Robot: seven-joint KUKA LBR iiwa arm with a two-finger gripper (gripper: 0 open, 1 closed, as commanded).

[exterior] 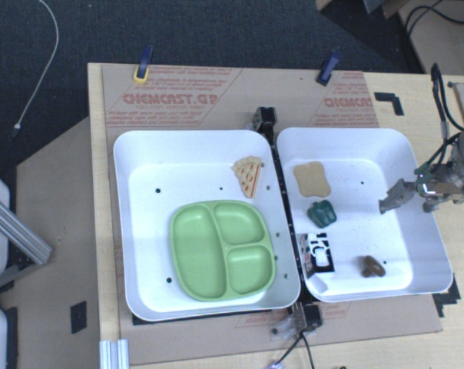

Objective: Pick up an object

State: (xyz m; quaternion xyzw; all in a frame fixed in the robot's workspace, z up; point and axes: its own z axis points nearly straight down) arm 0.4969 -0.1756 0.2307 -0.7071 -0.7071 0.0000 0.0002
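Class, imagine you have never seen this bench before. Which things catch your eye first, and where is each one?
The green divided plate dominates the left bin, with a waffle-patterned toy slice near that bin's far right corner. In the right bin lie a tan bread slice, a green pepper, a black-and-white card and a small brown piece, while the end effector reaches in from the right.

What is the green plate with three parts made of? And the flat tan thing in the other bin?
The pale green three-compartment plate looks like moulded plastic: one even colour, rounded edges, a soft sheen on its ridges. The flat tan slice in the right white bin looks like toy bread, probably matte plastic or foam; its dull, even surface leaves that open.
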